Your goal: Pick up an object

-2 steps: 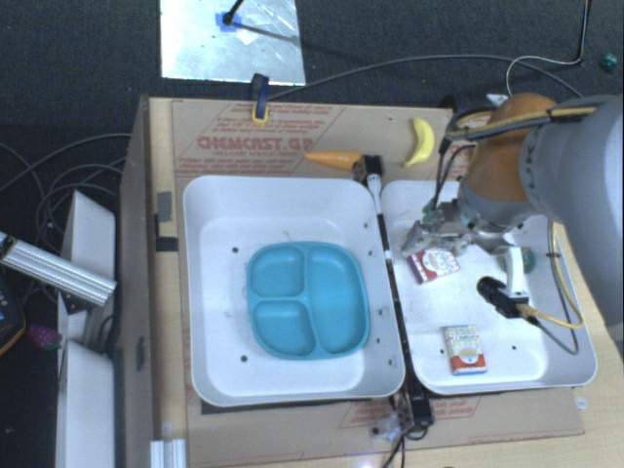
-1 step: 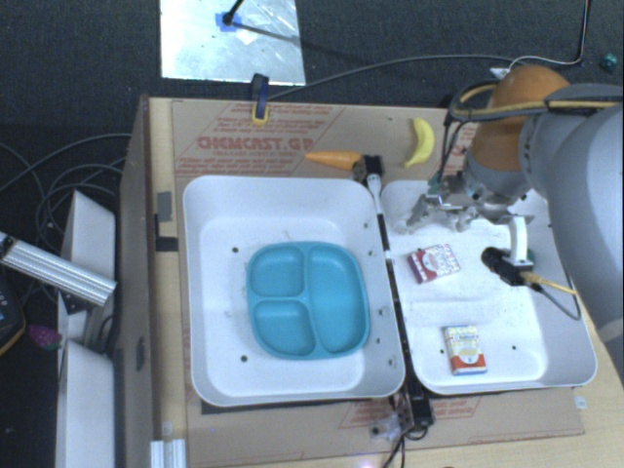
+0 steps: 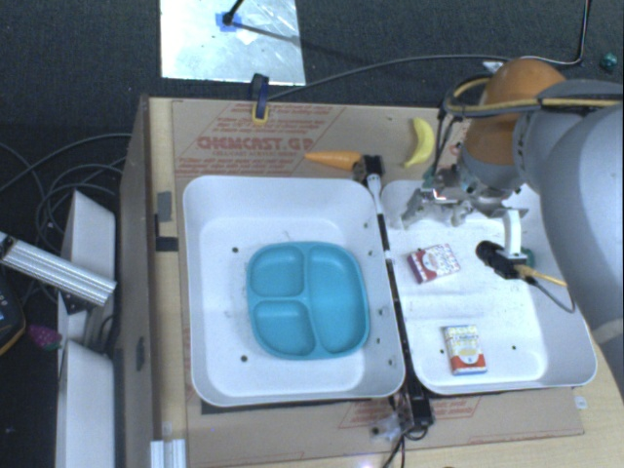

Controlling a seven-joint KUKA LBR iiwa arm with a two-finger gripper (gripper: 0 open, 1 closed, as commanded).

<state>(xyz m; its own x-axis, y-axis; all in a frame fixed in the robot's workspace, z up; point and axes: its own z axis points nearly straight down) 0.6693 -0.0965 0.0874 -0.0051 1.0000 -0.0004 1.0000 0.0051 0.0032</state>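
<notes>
My gripper (image 3: 441,206) hangs over the far left part of the right bin (image 3: 561,354), reaching in from the right. A small red and white box (image 3: 433,262) lies on the bin floor just in front of the gripper, apart from it. Nearer the front edge of the same bin lies a yellow and red box (image 3: 464,348). Nothing is visibly held by the gripper.
A blue divided plate (image 3: 307,297) sits in the left bin (image 3: 219,213). Behind the bins, on the cardboard, lie a banana (image 3: 421,142) and an orange carrot (image 3: 331,160). The ridge between the two bins runs just left of the gripper.
</notes>
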